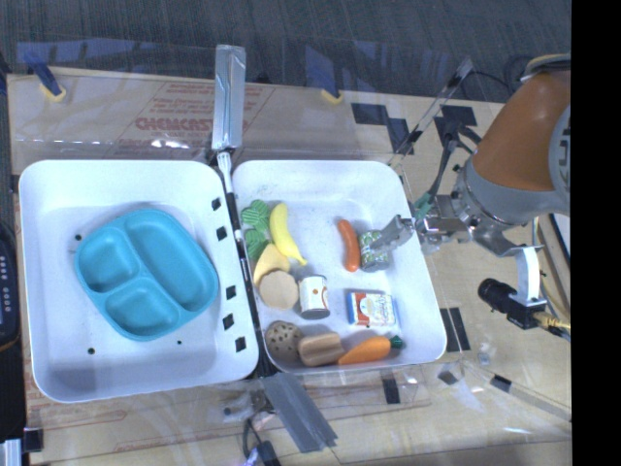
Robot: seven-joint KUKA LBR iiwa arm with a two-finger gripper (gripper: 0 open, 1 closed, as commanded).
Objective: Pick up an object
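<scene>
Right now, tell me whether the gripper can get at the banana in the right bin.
Probably yes. The gripper sits over the right bin's right side, and the banana lies uncovered further left. Only the red sausage lies between them, low and flat; green pieces crowd the banana's far side.

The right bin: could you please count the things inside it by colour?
Green: 2, leafy vegetable and crumpled packet
Yellow: 2, banana and wedge
Orange: 2, sausage and carrot
Brown or tan: 3
Other: 2, can and carton
Total: 11
</scene>
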